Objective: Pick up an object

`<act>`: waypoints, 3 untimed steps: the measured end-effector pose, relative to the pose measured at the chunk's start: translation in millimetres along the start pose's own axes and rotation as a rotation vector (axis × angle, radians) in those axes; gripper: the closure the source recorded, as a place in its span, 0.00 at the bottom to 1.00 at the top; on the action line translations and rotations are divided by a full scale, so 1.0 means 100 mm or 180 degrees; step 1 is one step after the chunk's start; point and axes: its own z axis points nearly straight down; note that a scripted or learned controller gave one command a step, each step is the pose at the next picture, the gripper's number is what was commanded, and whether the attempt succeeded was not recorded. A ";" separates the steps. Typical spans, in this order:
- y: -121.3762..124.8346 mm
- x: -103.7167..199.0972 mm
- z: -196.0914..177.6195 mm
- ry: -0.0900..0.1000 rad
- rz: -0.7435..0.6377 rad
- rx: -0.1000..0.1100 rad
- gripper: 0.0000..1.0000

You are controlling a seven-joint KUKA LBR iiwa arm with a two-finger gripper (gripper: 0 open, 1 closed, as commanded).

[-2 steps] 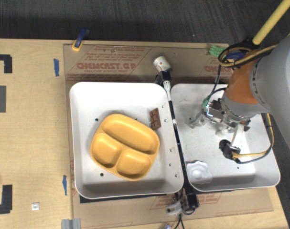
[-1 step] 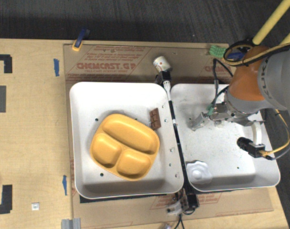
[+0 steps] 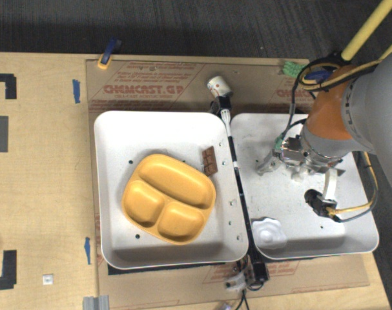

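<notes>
A yellow three-compartment plate [image 3: 168, 197] lies tilted in the left bin [image 3: 112, 173]. A small brown block [image 3: 209, 161] rests just beyond the plate's upper right edge, near the wall between the bins. A white lumpy object [image 3: 268, 231] sits in the near left corner of the right bin [image 3: 357, 234]. My gripper [image 3: 298, 162] hangs low over the middle of the right bin, under the orange wrist band [image 3: 328, 118]. It is up and to the right of the white object and apart from it. The wrist hides what lies directly beneath the gripper.
A black plug on a yellow cable [image 3: 319, 203] dangles from the wrist over the right bin floor. A white and black fixture [image 3: 218, 89] stands at the far end of the divider between the bins. Cardboard surrounds the bins.
</notes>
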 end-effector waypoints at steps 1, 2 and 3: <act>0.27 -0.17 0.00 -0.0005 -0.0965 -0.0012 0.00; -0.79 -0.46 0.00 -0.0002 -0.1756 -0.0004 0.00; -0.67 -0.50 -0.62 -0.0007 -0.2285 -0.0014 0.00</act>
